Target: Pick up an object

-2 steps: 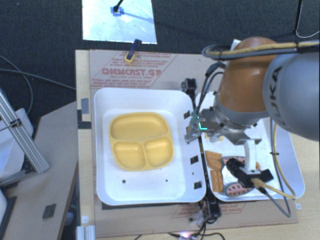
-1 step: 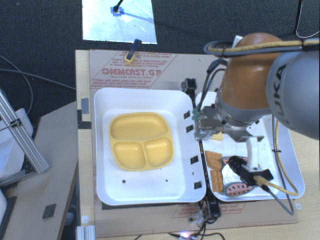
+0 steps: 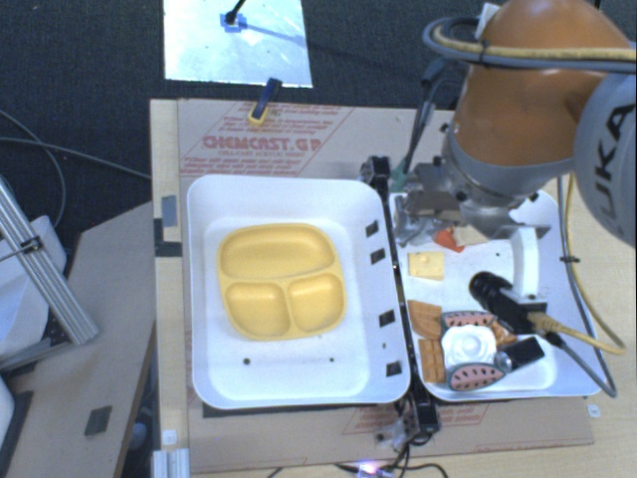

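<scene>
A small red object (image 3: pixel 447 238) lies in the right bin (image 3: pixel 557 371), just beside the gripper (image 3: pixel 423 219) low over the bin's upper left corner; how the gripper stands cannot be told. A yellow cheese slice (image 3: pixel 427 265) lies just below.

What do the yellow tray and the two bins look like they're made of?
Yellow tray: likely moulded plastic, matte to satin, with smooth rounded compartments and soft highlights. Left bin and right bin: apparently thin white plastic, slightly glossy, with rounded formed corners. None certain from the look alone.
</scene>
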`<state>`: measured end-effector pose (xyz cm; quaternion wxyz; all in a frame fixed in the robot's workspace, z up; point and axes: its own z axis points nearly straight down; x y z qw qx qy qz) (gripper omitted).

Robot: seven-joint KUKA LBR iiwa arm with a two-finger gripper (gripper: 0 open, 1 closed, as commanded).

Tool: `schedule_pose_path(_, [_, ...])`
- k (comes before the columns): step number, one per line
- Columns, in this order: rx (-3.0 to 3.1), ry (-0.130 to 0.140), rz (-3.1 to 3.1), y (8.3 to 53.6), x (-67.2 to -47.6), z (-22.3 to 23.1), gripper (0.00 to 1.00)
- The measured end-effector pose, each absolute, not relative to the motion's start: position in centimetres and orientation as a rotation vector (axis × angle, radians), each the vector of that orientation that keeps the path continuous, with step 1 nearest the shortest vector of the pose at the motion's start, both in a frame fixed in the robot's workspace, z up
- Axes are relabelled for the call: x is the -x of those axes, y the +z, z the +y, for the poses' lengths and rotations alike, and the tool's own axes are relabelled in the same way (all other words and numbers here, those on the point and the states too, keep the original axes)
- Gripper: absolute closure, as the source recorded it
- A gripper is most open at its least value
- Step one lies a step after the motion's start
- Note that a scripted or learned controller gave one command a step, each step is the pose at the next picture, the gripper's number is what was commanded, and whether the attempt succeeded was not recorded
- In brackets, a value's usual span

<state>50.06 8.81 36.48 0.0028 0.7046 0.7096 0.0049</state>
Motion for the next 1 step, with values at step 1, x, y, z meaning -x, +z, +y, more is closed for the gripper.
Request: schedule_pose_path(1, [-2.226, -0.015, 2.227, 17.71, -51.13, 9.03, 1.0])
